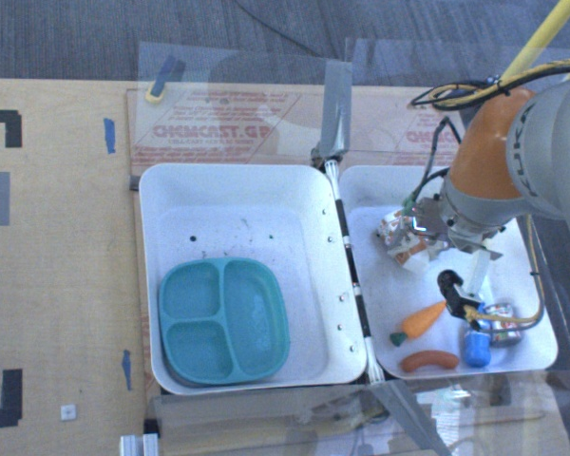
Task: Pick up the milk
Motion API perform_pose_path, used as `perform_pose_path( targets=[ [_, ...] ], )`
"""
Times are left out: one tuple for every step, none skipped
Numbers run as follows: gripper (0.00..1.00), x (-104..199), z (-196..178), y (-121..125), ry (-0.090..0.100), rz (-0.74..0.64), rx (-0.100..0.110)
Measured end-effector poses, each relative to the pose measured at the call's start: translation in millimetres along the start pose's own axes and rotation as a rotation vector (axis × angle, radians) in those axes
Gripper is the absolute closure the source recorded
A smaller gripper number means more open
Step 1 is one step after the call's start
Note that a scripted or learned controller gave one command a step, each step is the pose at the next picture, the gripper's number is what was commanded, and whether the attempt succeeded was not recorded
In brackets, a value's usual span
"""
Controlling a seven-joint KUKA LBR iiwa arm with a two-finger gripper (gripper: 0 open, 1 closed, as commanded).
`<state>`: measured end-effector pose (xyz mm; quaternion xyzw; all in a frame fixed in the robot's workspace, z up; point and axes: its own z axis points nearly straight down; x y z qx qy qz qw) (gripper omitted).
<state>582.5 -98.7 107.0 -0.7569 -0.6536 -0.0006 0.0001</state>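
Note:
A small white carton with brown and red print, the milk [400, 239], lies in the right bin [361, 190] near its upper left part. My gripper [420, 227] is right against the carton's upper right side, low over the bin floor. The grey arm with its orange band comes in from the right above it and hides part of the carton. I cannot make out whether the carton is held or just touched.
An orange carrot [422, 320], a reddish sausage [429, 360], a blue object [477, 349] and a silvery can [500, 314] lie along the right bin's front. The left bin [237, 193] holds a teal divided plate [224, 321].

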Motion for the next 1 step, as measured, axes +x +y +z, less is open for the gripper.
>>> perform_pose_path(
  targets=[
    [1.00,58.7,-77.3,-24.6,-0.001,-0.146,0.000]
  ],
)
